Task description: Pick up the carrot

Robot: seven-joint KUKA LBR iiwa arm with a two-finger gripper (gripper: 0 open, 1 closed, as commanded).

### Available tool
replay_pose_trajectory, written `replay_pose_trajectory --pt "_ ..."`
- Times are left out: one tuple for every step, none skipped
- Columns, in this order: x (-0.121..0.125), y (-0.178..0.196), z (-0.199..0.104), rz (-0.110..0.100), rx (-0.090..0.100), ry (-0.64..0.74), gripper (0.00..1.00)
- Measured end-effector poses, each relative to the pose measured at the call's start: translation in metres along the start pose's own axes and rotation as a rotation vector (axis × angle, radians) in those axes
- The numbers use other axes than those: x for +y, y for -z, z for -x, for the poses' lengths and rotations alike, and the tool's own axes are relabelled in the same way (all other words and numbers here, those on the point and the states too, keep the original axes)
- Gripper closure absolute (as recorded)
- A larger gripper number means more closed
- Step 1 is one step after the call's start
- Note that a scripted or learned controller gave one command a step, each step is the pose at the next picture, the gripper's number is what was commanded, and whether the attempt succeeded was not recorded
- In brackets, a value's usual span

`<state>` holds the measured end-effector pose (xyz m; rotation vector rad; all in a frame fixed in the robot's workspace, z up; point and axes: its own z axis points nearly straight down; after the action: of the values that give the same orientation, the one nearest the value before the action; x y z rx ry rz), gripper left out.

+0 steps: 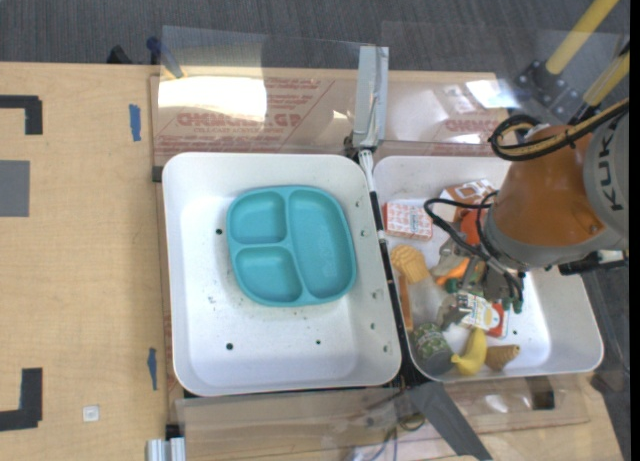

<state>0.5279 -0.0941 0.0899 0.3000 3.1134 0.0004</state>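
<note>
Two shallow white bins sit side by side on the bench. The left white bin [190, 279] has a teal plastic plate with three sections [291, 244] lying flat in its middle. The right white bin [570, 339] holds a jumble of small toy foods. The grey arm with the orange band [545, 199] reaches in from the right and hangs over this bin, covering a good part of it. The two-finger gripper [470, 284] points down into the pile, and it is too crowded with wires and toys to tell if it is apart or together. The small orange carrot [452, 270] peeks out just beside the gripper, near the middle of the right bin, partly hidden under the arm. It cannot be seen whether the gripper touches it. To the left of the carrot lies a bumpy yellow corn cob [408, 261]. Above that is a small white packet with red print [406, 218]. Near the front edge of the bin sit a yellow banana-shaped toy [472, 351], a brown bread-like piece [502, 354] and a round green-grey lump [432, 342].
</note>
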Motion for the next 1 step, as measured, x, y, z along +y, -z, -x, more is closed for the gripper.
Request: replay_pose_trajectory --pt "0.0012 0.0129 0.0042 0.0 -0.014 0.002 1.0"
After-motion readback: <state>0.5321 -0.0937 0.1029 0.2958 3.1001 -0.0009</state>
